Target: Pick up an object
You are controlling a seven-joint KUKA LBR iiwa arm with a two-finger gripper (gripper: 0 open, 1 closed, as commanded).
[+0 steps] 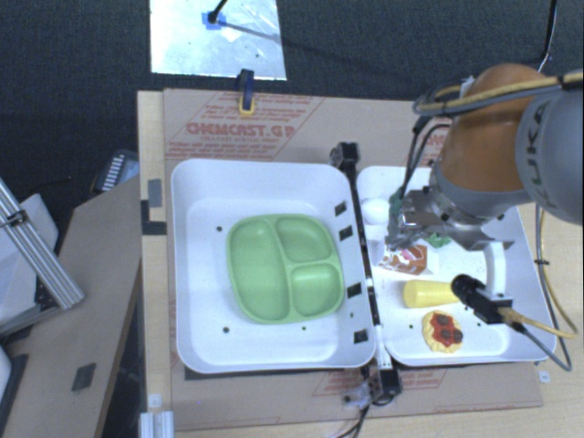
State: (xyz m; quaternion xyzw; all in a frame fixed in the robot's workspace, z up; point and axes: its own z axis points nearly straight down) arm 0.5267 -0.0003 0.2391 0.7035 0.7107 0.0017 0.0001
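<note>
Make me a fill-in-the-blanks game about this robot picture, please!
1. The green plate with three sections sits in the ______ bin.
2. The yellow block lies in the ______ bin.
3. The arm has a band coloured ______.
4. The gripper hangs over the ______ bin.

Missing words: left; right; orange; right
</note>
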